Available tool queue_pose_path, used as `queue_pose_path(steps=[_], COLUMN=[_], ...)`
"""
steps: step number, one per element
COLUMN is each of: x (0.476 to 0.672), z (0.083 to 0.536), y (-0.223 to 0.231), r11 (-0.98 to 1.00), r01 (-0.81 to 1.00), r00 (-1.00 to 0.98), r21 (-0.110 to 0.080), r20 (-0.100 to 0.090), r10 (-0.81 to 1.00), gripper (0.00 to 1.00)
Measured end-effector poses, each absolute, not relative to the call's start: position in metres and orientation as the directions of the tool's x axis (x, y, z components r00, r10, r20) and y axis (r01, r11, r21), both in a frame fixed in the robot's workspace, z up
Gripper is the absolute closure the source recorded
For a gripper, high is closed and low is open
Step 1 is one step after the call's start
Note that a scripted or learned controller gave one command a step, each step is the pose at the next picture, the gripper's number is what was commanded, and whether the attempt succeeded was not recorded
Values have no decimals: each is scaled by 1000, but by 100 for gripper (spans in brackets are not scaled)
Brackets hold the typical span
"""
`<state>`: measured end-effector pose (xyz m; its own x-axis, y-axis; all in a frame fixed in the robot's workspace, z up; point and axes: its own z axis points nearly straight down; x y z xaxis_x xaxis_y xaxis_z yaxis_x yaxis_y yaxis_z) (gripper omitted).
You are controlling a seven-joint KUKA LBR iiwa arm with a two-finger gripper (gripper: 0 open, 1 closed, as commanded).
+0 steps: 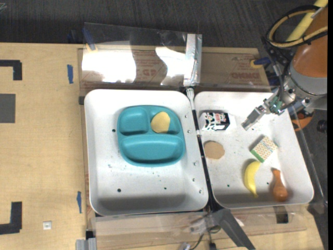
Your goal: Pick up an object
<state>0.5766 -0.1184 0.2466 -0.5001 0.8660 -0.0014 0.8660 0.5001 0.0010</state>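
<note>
The right bin [291, 191] holds a yellow banana [251, 177], an orange-brown carrot-shaped toy [278, 185], a green and white patterned block [263, 149], a tan round cookie [214, 150] and a small black and white carton [215, 120]. My gripper [253, 120] hangs over the upper right part of this bin, pointing down-left, above and to the right of the carton and above the block. Nothing shows between its fingers.
The left bin [104, 186] holds a teal divided plate [151, 135] with a yellow round food piece [161, 122] in its upper right compartment. A clear plastic sheet [140, 61] stands behind the bins. The arm's orange band [312, 61] is at the right.
</note>
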Motion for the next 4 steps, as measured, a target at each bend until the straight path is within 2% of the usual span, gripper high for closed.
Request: queue_pose_path(steps=[1, 2, 3, 4], x=[500, 569, 595, 611], z=[118, 94, 137, 93], y=[-194, -110, -98, -121], r11=[587, 618, 855, 751], r01=[810, 786, 519, 660], r00=[-586, -618, -855, -751], r21=[-7, 19, 3, 1], r20=[7, -20, -4, -1], r10=[810, 786, 519, 660], gripper=[0, 0, 0, 0])
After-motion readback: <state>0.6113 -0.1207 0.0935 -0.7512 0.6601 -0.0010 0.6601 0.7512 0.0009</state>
